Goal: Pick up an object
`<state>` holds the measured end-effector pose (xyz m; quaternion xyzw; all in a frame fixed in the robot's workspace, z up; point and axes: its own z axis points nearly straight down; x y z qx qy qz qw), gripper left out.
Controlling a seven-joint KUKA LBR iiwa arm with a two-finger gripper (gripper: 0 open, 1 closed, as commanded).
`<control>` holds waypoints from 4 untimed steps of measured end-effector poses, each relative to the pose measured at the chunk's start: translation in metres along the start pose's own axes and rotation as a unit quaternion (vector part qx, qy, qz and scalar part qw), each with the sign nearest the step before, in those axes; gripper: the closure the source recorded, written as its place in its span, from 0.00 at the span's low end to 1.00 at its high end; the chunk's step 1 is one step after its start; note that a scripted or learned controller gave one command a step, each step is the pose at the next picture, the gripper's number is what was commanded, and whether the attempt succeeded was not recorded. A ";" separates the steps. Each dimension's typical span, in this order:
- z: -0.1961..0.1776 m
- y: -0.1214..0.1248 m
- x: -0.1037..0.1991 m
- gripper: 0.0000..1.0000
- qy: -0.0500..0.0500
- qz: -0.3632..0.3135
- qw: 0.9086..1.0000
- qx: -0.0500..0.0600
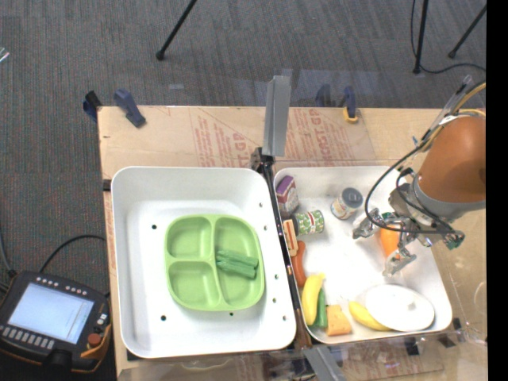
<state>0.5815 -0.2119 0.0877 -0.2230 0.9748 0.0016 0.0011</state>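
Two-finger gripper (394, 244): metal fingers (401, 258) spread apart, straddling a small orange rounded object (388, 240) in the right white bin (361, 173), mid-floor near its far-right wall; not seen clamped. Object (likely plastic toy fruit) judged light, stiff, smooth, somewhat slippery; best taken across its widest middle. Nearby: white oval plate (401, 308), yellow banana (313, 295), small round tin (347, 202).

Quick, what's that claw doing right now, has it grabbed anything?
Claw: open, fingers spread around an orange object in the right bin; no firm grip on it can be seen.
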 end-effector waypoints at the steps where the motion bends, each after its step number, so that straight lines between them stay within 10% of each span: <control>1: 0.000 0.003 -0.001 0.00 0.001 -0.031 1.000 0.001; 2: 0.000 0.012 0.009 0.00 0.001 -0.026 1.000 -0.001; 3: -0.010 0.013 0.006 1.00 -0.001 -0.029 1.000 0.000; 4: 0.000 -0.028 -0.057 1.00 -0.001 -0.012 1.000 0.002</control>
